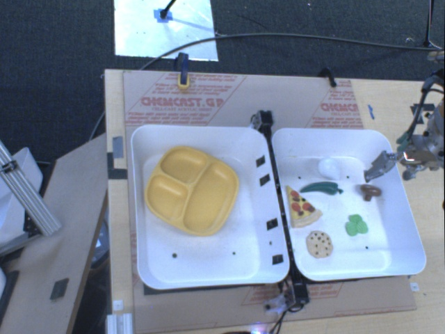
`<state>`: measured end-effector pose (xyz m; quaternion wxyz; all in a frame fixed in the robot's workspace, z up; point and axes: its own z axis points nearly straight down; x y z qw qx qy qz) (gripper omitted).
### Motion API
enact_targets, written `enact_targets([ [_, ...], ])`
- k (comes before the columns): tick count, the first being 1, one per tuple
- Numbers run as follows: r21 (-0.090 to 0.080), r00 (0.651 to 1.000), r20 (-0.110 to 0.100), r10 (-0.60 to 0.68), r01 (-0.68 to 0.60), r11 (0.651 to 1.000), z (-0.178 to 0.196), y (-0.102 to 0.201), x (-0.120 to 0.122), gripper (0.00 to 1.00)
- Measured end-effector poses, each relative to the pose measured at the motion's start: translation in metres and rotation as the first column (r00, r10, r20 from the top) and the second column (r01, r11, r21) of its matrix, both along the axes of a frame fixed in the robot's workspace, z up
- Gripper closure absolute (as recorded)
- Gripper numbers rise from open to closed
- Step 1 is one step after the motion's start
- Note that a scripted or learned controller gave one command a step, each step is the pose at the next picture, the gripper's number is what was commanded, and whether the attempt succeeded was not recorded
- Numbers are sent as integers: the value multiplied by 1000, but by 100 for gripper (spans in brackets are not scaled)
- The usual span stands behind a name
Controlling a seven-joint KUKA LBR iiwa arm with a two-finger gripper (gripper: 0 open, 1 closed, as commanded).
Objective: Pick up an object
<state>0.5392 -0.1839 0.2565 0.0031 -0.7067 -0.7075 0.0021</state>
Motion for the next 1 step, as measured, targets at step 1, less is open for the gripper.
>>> enact_targets([
  [1,-2,1000,8,3,-3,1000,4,0,2,0],
])
